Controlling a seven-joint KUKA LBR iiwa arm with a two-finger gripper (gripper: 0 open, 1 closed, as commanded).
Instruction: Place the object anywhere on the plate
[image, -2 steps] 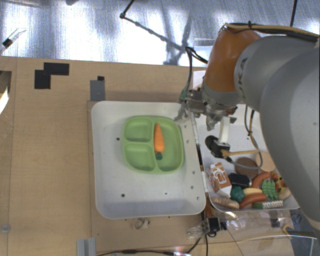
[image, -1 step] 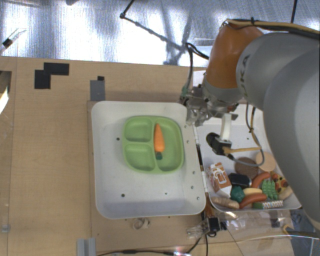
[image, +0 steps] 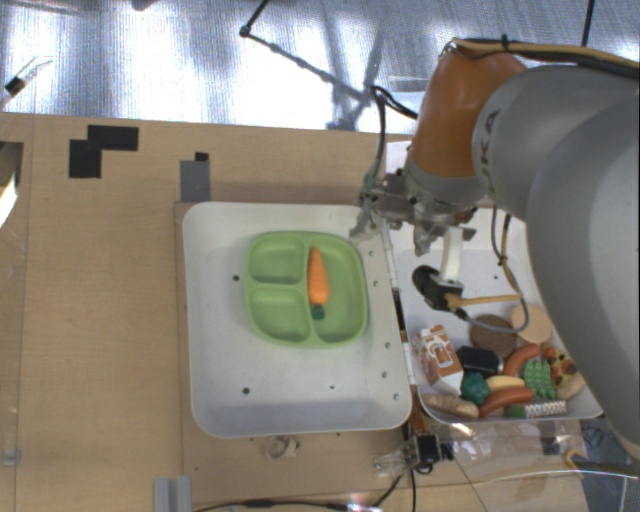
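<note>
A green plate with three compartments lies in the left white bin. An orange toy carrot with a dark green tip rests in the plate's long right compartment, pointing away from me. My gripper hangs above the ridge between the two bins, up and to the right of the plate. It is open, with nothing between its fingers. The carrot lies apart from it.
The right bin holds several toy foods heaped at its near end: a small printed carton, a red sausage, a green piece, a brown disc and a black piece. The grey arm covers that bin's far right.
</note>
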